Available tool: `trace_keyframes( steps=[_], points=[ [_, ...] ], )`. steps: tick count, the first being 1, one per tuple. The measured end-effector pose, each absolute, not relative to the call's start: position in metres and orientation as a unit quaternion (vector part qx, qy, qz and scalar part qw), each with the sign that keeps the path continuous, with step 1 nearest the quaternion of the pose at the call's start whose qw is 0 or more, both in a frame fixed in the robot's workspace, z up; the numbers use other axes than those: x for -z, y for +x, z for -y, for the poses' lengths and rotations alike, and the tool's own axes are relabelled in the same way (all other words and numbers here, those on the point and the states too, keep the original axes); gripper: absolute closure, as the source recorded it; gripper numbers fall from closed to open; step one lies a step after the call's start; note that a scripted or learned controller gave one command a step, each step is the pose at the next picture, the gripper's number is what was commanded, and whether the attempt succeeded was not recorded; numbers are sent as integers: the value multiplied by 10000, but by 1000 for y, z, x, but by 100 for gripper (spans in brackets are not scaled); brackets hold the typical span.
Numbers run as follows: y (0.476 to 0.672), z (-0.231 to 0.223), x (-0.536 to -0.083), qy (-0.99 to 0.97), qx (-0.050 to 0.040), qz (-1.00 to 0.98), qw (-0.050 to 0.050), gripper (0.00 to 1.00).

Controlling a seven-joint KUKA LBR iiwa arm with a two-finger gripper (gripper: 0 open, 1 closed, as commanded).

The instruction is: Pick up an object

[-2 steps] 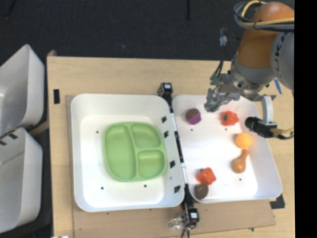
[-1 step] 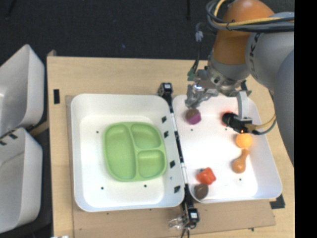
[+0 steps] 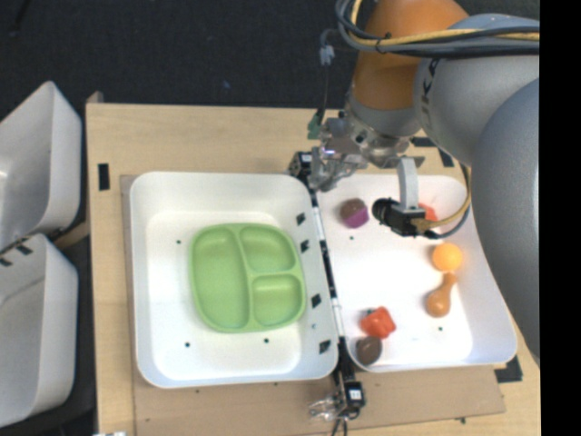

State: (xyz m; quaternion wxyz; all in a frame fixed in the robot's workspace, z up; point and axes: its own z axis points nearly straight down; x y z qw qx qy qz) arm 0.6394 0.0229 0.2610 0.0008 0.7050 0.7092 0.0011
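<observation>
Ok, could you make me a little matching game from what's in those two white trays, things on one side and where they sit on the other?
Things:
1 green divided plate
2 purple piece
3 red piece
4 orange ball

Places:
A right bin, front edge, beside a brown lump
B alone in the left bin
C right bin, right side, next to a tan pear-shaped piece
D right bin, far end, near the gripper

Pairs: 1-B, 2-D, 3-A, 4-C

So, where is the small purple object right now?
In the camera view, the small purple object lies in the right bin, in its far left part, near the wall shared with the left bin.
</observation>
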Motion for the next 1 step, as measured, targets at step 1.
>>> trace_keyframes(
  steps=[1],
  points=[
    [645, -71, -265, 7050, -12, -7092, 8, 100]
  ],
)
